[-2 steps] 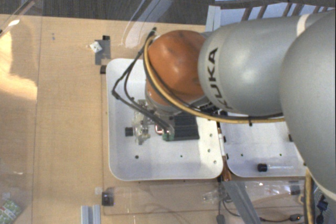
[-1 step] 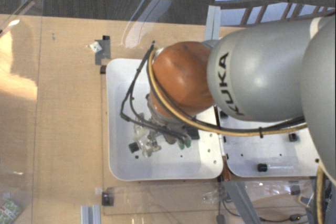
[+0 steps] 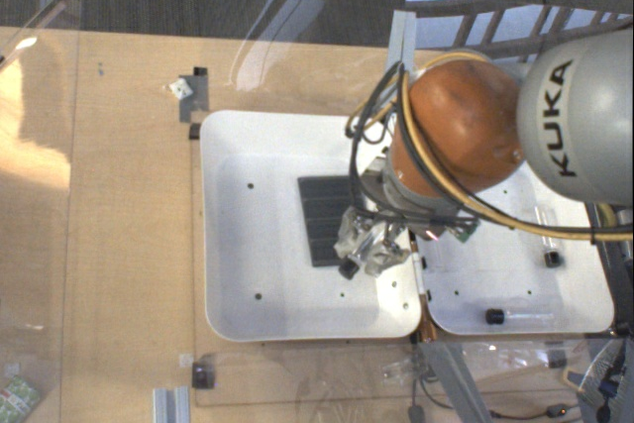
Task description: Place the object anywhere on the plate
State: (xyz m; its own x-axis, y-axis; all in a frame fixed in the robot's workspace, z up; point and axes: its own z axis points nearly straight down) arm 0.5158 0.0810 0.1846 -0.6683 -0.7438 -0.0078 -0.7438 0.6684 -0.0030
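A dark grey ribbed square plate [image 3: 325, 213] lies flat in the left white bin [image 3: 238, 243], right of its middle. My gripper [image 3: 363, 251] hangs low over the plate's right front corner, with the orange wrist band above hiding the plate's right edge. A small dark bit [image 3: 347, 269] shows at the gripper's lower tip; I cannot tell whether it is a held object or part of the gripper.
The right white bin [image 3: 525, 307] holds a small black piece [image 3: 552, 259] near its right side and a black-tipped pale stick [image 3: 500, 316] by its front wall. The bulky grey arm covers most of that bin. Wooden bench surrounds both bins.
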